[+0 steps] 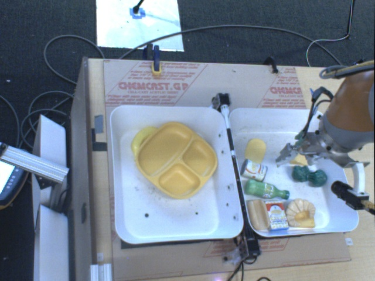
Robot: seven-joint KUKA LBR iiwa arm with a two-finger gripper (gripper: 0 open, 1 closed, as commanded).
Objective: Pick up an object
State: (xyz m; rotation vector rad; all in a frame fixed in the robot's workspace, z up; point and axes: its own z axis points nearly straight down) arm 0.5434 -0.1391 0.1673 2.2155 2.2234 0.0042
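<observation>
Gripper (297,155) low in right bin (345,218), fingers spread, nothing visibly between them. Just beside it, toward the bin's right wall: dark green toy (309,175). Green bottle (265,189) lies nearer the divider.

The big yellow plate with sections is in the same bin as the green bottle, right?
Not quite. The yellow plate lies in the left bin, while the green bottle lies in the right bin, near the gripper. The camera view shows the divider between them.
</observation>
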